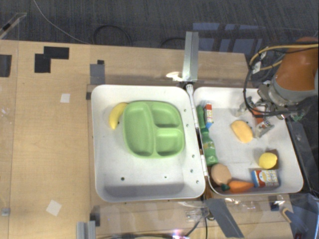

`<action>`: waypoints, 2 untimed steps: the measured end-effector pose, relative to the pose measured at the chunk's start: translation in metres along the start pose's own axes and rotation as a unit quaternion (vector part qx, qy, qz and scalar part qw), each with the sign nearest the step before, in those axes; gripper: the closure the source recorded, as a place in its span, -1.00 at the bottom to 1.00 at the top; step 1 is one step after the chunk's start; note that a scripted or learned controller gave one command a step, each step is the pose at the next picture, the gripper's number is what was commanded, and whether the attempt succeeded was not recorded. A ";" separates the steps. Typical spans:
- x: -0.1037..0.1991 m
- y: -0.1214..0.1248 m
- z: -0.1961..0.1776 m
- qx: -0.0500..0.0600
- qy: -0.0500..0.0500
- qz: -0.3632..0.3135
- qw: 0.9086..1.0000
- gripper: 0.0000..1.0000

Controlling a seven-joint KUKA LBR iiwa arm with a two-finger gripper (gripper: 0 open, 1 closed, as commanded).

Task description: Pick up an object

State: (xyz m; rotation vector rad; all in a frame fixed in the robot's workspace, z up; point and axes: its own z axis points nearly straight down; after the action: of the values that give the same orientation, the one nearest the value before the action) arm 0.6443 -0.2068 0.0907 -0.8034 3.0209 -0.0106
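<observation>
- Nearest the camera, the gripper (260, 117) hangs over the upper right part of the right bin (295, 156), under the orange band (298, 69) of the arm; its fingers are too small and cluttered to read, so whether they are apart or together cannot be told, and nothing is seen between them.
- Just left of the gripper and slightly below it lies a pale yellow oblong object (241, 131), close to it; contact cannot be judged.
- Below the gripper, toward the bin's lower right, sits a lemon (268, 160), and just under that a small can (264, 179) lies on its side.
- Left of the can, a carrot (240, 186) lies along the bin's lower wall, touching a brown round object (220, 174).
- Well left of the gripper, a green bottle (205, 136) lies along the bin's left wall, with a red-and-white packet (209, 114) beside its top.
- Farther left, the left bin (107, 178) holds a green divided tray (152, 128), with a banana (116, 114) against its left edge.
</observation>
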 end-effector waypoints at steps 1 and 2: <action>0.013 0.059 0.000 -0.003 0.002 -0.015 1.000 -1.00; 0.069 0.105 -0.002 0.000 0.000 -0.046 0.999 -1.00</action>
State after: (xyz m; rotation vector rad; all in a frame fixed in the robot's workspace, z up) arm 0.5327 -0.1502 0.0910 -0.9414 2.9803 -0.0105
